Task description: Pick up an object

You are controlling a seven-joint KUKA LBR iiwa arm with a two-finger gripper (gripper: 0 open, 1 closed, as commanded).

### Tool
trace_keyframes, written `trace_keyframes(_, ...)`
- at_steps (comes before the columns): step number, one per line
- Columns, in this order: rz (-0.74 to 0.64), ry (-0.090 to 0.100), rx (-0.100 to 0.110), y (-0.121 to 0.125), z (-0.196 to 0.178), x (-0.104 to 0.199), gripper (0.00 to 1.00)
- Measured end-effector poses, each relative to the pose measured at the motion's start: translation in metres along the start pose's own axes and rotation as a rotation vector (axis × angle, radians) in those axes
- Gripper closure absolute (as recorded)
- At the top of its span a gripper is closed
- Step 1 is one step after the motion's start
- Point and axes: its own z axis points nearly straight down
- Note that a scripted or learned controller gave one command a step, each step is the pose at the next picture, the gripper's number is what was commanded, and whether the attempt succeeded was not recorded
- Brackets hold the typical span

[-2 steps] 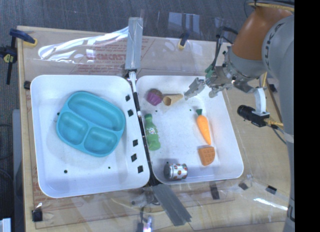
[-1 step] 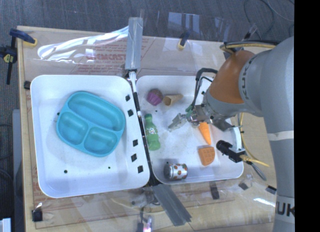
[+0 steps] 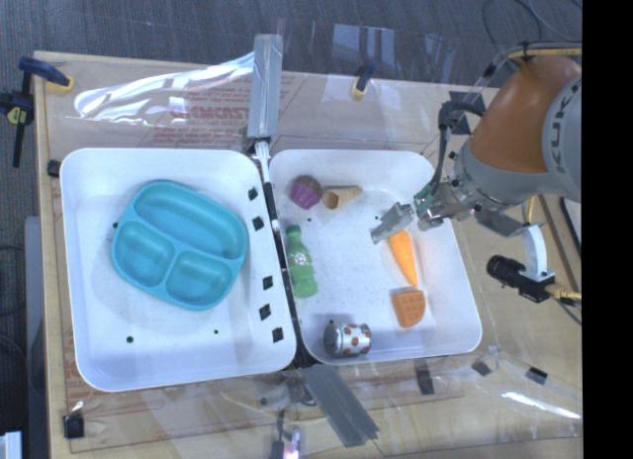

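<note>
The carrot lies in the right bin near its right wall, top end just under the gripper. Whether the gripper is clenched or released cannot be told. Open floor lies between carrot and green bottle.

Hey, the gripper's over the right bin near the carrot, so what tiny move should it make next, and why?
Probably a short drop straight down onto the carrot. The gripper sits just above the carrot's top end in the right bin, with nothing seen between its fingers, and the carrot lies apart from the orange wedge below it.
</note>
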Motion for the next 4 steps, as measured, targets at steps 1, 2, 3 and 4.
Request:
trace_keyframes(1,-0.038,0.001,0.002,0.02,0.124,-0.001,0.0)
trace_keyframes(2,-0.095,0.0,0.0,0.022,-0.004,-0.004,0.0)
trace_keyframes(3,0.091,0.003,0.005,0.012,0.122,0.001,0.0)
trace_keyframes(4,-0.096,0.0,0.0,0.018,0.0,-0.003,0.0)
